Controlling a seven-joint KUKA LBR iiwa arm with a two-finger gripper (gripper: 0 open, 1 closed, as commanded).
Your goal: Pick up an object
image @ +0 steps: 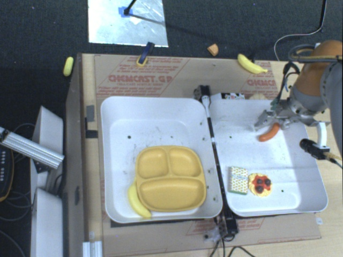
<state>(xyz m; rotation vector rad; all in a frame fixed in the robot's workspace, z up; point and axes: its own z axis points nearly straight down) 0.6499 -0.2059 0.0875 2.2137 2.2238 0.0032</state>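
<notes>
An orange-red toy sausage lies slantwise in the upper part of the right bin. My gripper is right over the sausage's upper end, reaching in from the right on the grey arm. Whether it grips the sausage is unclear. Lower in the same bin sit a speckled green-and-white square block and, touching it, a yellow tart with red berries.
The left bin holds a yellow divided plate with a toy banana against its lower left. Outside the bins, another banana, a small orange piece and a yellow piece lie on the bench and floor.
</notes>
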